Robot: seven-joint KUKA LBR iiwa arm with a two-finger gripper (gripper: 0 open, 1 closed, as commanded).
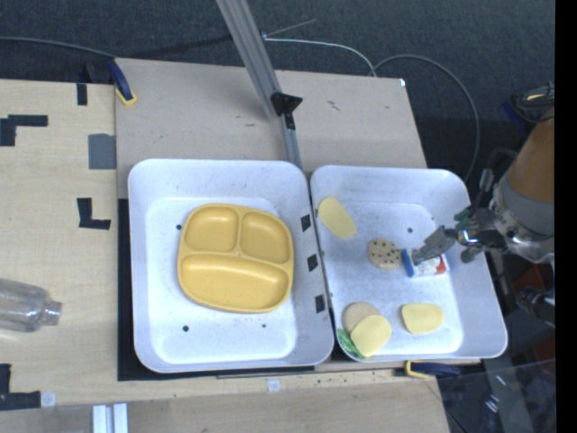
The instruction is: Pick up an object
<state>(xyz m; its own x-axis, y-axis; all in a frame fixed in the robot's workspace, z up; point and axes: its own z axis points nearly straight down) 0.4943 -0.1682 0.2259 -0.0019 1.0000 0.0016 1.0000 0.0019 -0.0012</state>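
Likely target: a small flat packet, blue at one end, white and red at the other point(424, 263), lies on the floor of the right bin, right of centre, just under the gripper's tip. It is the nearest thing to the fingers, so I judge it the one being tried for.
Gripper: point(439, 241) reaches in low from the right, slanted toward the packet; one grey finger point(436, 240) points down-left at it. Whether the jaws stand open or closed I cannot tell, and nothing shows between them, so nothing counts as held.
Cookie: a round speckled biscuit point(385, 254) lies just beside the packet's blue end, close enough to be nudged by a descending finger.
Other loose pieces: a yellow chip-like piece point(337, 216) near the bin's upper left; a yellow slice point(422, 317) toward the front; a tan round with a yellow piece and a green scrap point(364, 328) bunched in the front-left corner, awkward against the wall.
Right bin: point(451, 186) holds all the loose items, which is why the arm works here.
Left bin: point(149, 242) carries a yellow divided plate point(236, 257), lying flat.
Arm: grey with the orange band point(534, 165) at the right edge.
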